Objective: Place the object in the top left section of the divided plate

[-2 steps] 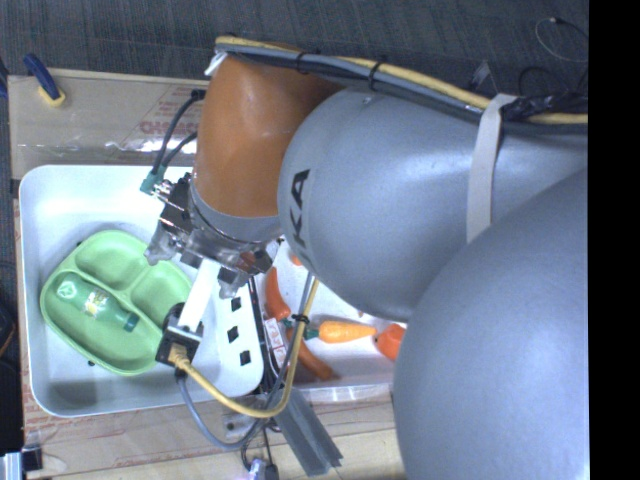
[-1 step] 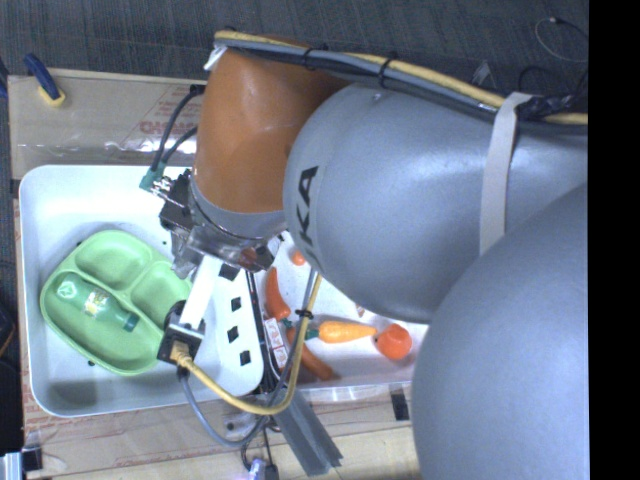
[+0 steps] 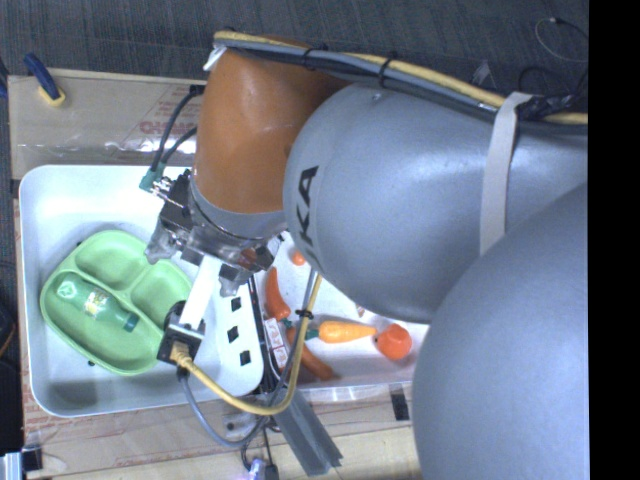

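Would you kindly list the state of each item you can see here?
Green divided plate: lying flat in the left bin, a small green bottle in its large section.
Orange carrot toy: lying on its side.
Claw: hidden under the arm, state unclear.

Light falls on me from above, even and fairly bright. My grey arm (image 3: 420, 208) shows a soft sheen across its rounded shell, and the orange band (image 3: 245, 133) carries a broad pale highlight near its top. The white bin (image 3: 60, 193) is bright but not blown out; its inner walls shade to grey, and a dim shadow lies in its near corner. The green plate (image 3: 110, 303) casts a thin dark edge beneath itself. My arm, close to the lens, looks slightly soft. The floor (image 3: 120, 13) behind the bench is dark and grainy.
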`<state>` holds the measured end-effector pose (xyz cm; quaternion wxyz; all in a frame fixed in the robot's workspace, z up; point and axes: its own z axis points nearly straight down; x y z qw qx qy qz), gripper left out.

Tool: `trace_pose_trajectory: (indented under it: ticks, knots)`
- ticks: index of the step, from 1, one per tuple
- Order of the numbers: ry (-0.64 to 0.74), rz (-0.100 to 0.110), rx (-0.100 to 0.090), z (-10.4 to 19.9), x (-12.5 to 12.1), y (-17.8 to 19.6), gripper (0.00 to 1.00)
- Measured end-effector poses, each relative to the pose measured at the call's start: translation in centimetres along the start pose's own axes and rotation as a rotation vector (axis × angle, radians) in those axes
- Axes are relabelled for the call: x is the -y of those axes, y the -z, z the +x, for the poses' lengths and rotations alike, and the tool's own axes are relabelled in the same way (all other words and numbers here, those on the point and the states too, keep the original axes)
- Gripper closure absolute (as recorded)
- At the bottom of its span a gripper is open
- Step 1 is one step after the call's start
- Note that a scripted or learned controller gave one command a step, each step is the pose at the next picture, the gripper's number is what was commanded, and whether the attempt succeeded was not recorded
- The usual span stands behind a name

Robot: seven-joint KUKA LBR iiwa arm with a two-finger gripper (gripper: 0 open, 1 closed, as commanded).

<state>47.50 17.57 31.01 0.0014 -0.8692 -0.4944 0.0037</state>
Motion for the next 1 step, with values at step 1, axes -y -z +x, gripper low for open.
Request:
trace_pose_trajectory:
  ticks: [1]
  knots:
    - [0.009, 0.002, 0.002, 0.13, 0.12, 0.91, 1.0]
